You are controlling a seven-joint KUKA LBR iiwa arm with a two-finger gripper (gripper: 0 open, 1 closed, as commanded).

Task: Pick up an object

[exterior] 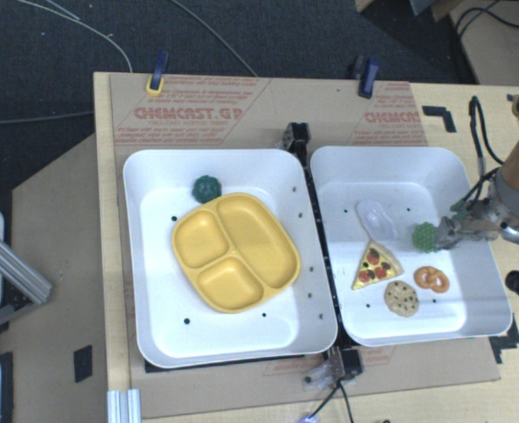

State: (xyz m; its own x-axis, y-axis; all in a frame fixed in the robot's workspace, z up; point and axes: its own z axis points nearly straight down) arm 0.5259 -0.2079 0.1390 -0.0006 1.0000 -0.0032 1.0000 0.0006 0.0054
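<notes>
Two shallow white bins sit side by side on a cardboard-covered tabletop (241,104), seen from above at a slant. The right bin (484,311) holds the likely target, a small green broccoli-like toy (425,235), which lies near that bin's right wall. The end effector (453,231) reaches in from the right and sits just beside the broccoli, on its right side and perhaps touching it; whether it is released or clenched cannot be told from this angle, and nothing is visibly grasped. Judging by its look, the broccoli is a light, stiff plastic play-food piece with a bumpy crown that should give some grip (a pinch across the rounded head looks the most secure hold, since a stem is not visible). It is small and could easily skid on the smooth bin floor if nudged. Below and left of the broccoli lies a toy pizza slice (376,266); directly below the broccoli is a pretzel (432,278), and lower left of the pretzel a chocolate-chip cookie (402,299). Left of the broccoli rests a clear, hard-to-read plastic item (378,218). The left bin (153,324) holds a yellow divided plate (234,251) with three compartments, and a dark green lump (207,188) just above the plate's upper edge.
</notes>
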